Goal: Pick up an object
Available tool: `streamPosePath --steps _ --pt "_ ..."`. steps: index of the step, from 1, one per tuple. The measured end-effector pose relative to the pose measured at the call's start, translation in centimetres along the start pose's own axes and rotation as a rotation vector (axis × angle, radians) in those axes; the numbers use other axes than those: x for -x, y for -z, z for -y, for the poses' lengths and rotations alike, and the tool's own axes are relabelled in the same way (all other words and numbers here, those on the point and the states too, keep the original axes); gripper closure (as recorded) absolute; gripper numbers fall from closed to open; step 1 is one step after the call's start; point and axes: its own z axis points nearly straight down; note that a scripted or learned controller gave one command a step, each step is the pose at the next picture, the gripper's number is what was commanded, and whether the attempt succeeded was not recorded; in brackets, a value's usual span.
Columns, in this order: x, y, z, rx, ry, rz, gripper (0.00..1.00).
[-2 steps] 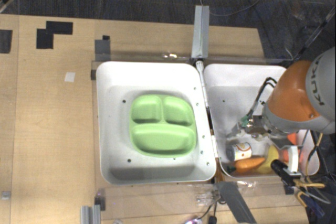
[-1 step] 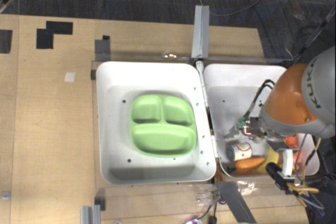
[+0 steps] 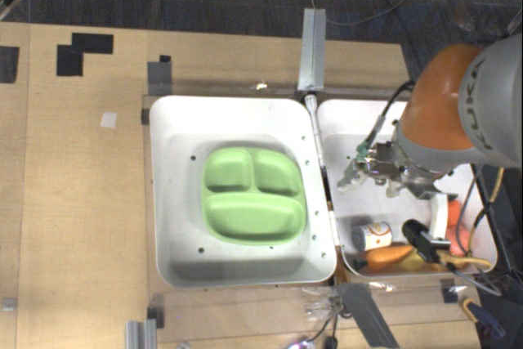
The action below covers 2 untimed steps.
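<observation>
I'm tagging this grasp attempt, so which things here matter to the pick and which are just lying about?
In play:
hand over the right bin
white-and-orange can
orange carrot-like piece beside it

Lying about:
green divided plate in the left bin
black patches on the bench

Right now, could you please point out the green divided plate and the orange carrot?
green divided plate (image 3: 245, 217), camera view, on its large lower compartment.
orange carrot (image 3: 388, 257), camera view, on the middle of its body.
</observation>
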Motion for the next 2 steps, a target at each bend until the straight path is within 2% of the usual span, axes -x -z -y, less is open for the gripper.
streamPosePath --steps 1,2 --pt "6.84 -9.39 1.83 0.011 -0.087 -0.001 0.0" --pt "6.78 -8.53 1.48 0.017 -0.085 -0.001 1.0"
